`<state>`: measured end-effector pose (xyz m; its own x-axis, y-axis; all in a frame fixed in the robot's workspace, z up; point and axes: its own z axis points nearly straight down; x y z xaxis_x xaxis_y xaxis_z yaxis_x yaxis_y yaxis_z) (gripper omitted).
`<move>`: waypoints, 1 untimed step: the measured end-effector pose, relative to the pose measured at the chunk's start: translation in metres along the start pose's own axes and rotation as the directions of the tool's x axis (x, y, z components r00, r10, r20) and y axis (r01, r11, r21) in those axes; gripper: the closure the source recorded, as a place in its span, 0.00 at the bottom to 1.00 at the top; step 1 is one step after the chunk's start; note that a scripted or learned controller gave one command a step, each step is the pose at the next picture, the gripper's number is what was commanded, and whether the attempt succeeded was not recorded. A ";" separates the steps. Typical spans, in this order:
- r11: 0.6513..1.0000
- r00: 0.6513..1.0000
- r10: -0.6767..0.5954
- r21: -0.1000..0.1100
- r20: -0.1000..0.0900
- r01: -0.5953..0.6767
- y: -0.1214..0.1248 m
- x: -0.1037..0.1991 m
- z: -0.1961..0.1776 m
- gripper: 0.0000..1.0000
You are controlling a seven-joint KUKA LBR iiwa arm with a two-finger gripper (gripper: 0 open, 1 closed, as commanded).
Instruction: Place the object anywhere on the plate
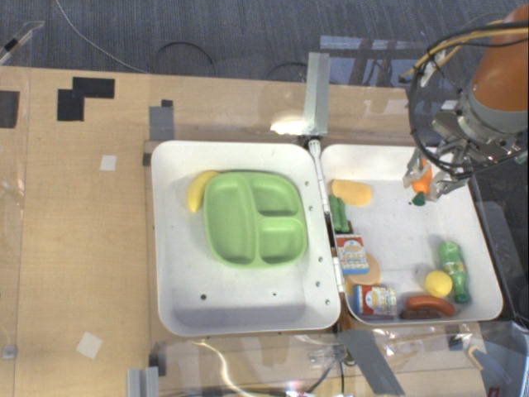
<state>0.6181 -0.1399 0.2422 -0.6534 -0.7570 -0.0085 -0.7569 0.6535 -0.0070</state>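
Apparently a small orange carrot-shaped toy [421,185] is gripped in the pincer [428,182], above the right white bin [488,263]; the green three-compartment plastic plate [253,219] is found well left of the toy.

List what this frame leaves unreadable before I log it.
- Banana, camera view: its right part lies behind the green plate.
- Orange object at the gripper: too small to identify.
- Can and carton labels: too small to read.
- Arm: cut off by the right edge.
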 end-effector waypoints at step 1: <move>0.947 0.947 0.321 -0.001 -0.001 -0.321 0.041 -0.069 0.024 1.00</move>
<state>0.6322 -0.0609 0.2183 -0.8619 -0.5070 -0.0097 -0.5070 0.8620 -0.0025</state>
